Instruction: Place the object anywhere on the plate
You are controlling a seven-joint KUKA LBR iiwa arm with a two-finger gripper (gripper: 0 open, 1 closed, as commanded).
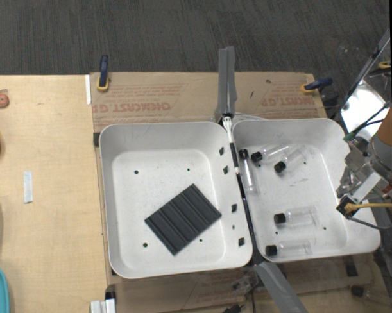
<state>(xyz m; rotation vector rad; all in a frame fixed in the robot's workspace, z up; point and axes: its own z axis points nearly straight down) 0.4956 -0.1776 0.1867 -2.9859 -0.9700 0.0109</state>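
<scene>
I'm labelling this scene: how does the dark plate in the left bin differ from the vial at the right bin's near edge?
The plate is dark, opaque and ribbed; the vial is clear with a black cap. The plate is a flat slab and much larger; the vial is a small tube. Both lie down rather than standing upright.

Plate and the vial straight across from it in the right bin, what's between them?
In the camera view, just bare bin floor and the two bins' adjoining rims lie between plate and vial.
</scene>
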